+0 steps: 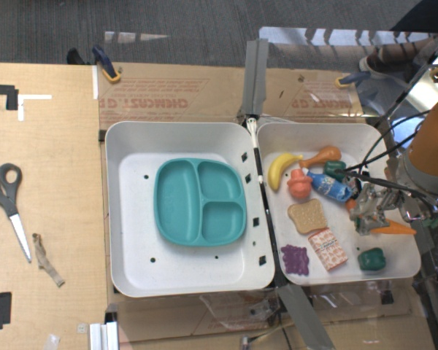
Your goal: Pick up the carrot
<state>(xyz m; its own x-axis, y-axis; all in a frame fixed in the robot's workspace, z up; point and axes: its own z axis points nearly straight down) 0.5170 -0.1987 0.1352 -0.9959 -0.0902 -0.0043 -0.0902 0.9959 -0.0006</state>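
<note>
Orange carrot point(396, 229) lies touching the hand point(368, 216), on its right.

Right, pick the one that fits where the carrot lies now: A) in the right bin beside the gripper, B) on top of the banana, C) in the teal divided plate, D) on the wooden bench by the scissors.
A: the carrot lies in the right bin, by the gripper.

Robot lab: bench bins point(117, 195), toy food point(281, 168).
</note>
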